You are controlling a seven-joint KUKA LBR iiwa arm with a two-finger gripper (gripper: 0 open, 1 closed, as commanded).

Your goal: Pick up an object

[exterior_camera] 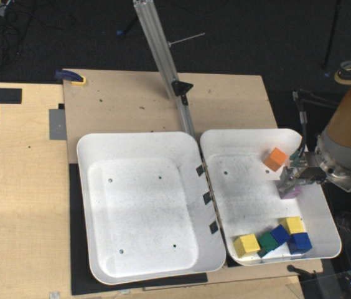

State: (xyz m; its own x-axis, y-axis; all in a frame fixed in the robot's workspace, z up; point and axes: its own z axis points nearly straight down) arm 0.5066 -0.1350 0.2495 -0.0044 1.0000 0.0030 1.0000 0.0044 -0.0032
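Blocks sit nearest the cam, bunched in the front right corner of the right bin [250, 143]: yellow block [246, 245], green block [267, 242], a blue block [280, 233] touching it, a second yellow block [294, 224] and another blue block [299, 243] just beside the rim. Edges between green and blue are hard to separate; they overlap from this angle.

Orange block [276, 159] lies apart, toward the bin's back right, near the end effector [290, 185]. End effector is low over the bin's right side, w/ something pale purple [291, 191] at its tip; can't make out what it is, whether it is actually between the fingers, or whether those are spread or pressed together, as the wrist blurs & covers them. Arm [345, 136] is cut off at the right; just an orange band & grey wrist visible.

Left bin [139, 143] shows dark specks on its floor. Both bins rest on the wood worktop [132, 98]. Slanted metal rail [160, 45] runs down to the gap between the bins; its lower end is hidden behind the rims.
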